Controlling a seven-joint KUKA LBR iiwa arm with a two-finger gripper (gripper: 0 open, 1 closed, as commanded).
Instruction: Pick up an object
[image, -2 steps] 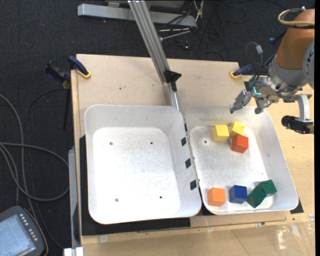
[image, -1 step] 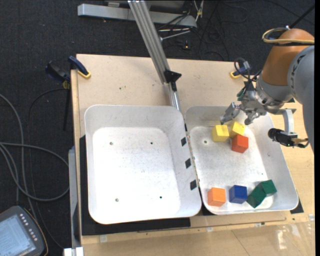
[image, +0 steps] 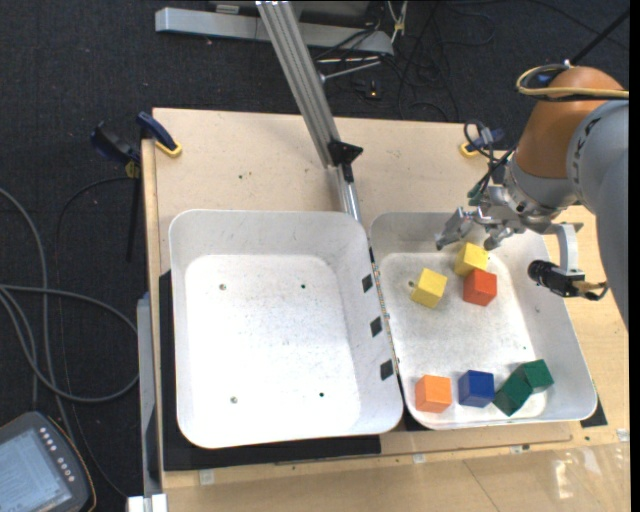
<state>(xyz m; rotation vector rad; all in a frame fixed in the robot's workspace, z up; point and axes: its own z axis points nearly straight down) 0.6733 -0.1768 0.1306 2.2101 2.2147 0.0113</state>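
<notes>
My arm (image: 585, 130) is cut off at 3 o'clock; my tool (image: 470, 232) partly hides one yellow cube (image: 472, 260); finger state indiscernible.

One fixed camera looks down at a slant on the tabletop (image: 250, 150) and both white bins (image: 190, 240).

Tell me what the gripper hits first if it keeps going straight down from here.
Probably the yellow block right under the gripper, beside the red-orange block in the right bin; depth is hard to judge.
</notes>
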